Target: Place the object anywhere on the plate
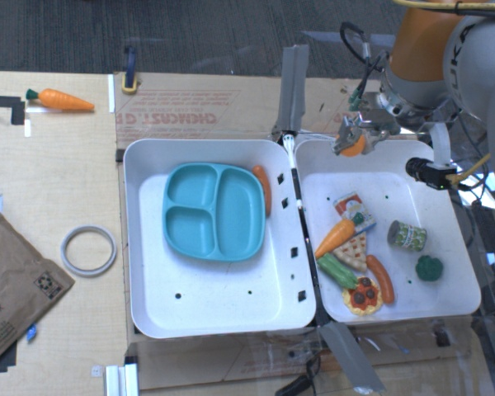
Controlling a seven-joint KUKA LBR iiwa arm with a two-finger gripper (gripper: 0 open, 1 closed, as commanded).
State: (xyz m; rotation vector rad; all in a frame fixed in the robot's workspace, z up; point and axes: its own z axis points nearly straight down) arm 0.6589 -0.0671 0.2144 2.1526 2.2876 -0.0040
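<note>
Orange object point(354, 145) | small, rounded | between end effector point(351, 143) fingers

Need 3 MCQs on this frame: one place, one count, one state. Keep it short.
1. Where is the plate?
A. left bin
B. right bin
C. on the bench

2. How many compartments does it have?
A. two
B. three
C. four

3. What is between the gripper's fingers?
A. nothing
B. the green can
C. a small orange object

Key: 1 A, it lies in the left bin. 2 B, two small compartments left, one long right. 3 C, an orange object sits in the fingers above the right bin's far edge.
</note>
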